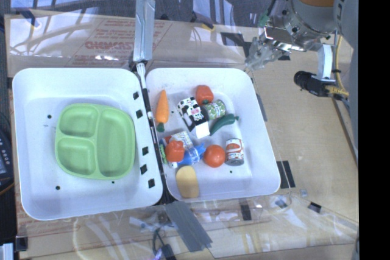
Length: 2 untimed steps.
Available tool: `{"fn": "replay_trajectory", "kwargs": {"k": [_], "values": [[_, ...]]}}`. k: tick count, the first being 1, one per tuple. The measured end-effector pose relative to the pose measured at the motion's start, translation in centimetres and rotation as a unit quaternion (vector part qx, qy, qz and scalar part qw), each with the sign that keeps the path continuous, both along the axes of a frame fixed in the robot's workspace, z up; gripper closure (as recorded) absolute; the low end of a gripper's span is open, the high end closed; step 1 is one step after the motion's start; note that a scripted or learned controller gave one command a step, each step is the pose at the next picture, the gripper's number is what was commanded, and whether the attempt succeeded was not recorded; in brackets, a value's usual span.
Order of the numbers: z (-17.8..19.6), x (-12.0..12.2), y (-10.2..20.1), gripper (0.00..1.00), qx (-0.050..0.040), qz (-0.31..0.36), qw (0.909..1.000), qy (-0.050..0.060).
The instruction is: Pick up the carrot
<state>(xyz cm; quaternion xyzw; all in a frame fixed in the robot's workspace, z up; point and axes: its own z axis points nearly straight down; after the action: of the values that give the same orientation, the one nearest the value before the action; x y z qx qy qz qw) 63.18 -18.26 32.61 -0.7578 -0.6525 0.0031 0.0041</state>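
Carrot (161, 108) lies in right bin (259, 131) by its left wall, long axis near-to-far; gripper (263, 53) hangs up beyond far-right corner, grip state unreadable; carrot sits left and nearer.

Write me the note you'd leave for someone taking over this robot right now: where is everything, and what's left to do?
Gripper: hangs above the top right corner of the right bin, outside its rim, holding nothing that I can see. Whether it is open or shut can't be told.
Carrot: lies in the right bin near its left wall, orange end up, green stub down, apart from the toy cow carton.
Green plate: sits in the left bin.
Done: nothing yet; the carrot is untouched.
Left: move across the bin to the carrot, go down, grasp, lift.
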Motion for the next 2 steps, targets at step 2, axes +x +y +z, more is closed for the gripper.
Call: {"fn": "replay_trajectory", "kwargs": {"k": [2], "values": [[5.9,-2.4,-1.1,1.0,-0.0028,-0.17,0.9854,-0.002]]}}
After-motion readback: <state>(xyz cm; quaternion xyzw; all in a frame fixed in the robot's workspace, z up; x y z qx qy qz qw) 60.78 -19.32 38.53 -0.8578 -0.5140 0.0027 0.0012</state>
